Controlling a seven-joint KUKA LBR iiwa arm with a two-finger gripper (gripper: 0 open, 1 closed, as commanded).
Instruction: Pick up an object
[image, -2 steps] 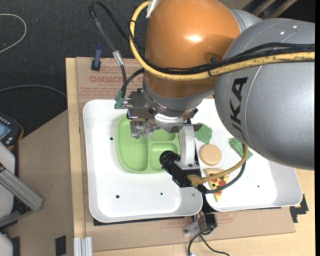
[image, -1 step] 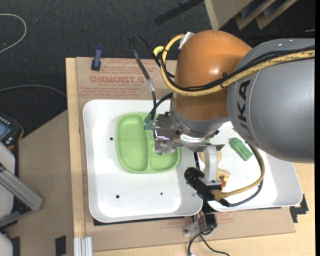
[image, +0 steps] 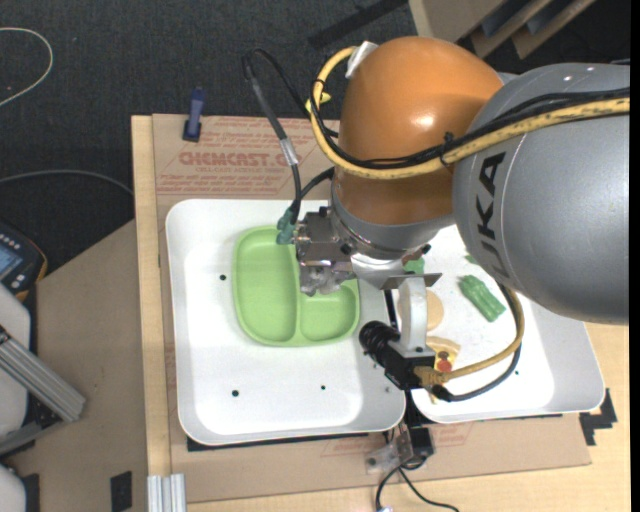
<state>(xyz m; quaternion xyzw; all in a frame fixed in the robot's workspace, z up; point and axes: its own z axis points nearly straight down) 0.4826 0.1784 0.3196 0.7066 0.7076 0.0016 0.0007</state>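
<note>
Claw (image: 318, 268) hangs low over the right edge of the green plate (image: 268, 290), which lies in the left bin (image: 200, 330) near its middle; whether it is released or clenched I cannot tell (the wrist blocks the view). This looks like the reach-and-grasp step, with nothing visibly lifted yet. In the right bin (image: 560, 385) a small green block (image: 482, 298) lies near the far edge. Next, I judge, comes a firm closing on the plate's rim, then a straight lift.

Dark carpet-like floor (image: 90, 90) surrounds a brown board (image: 240, 150), perhaps cardboard.
</note>
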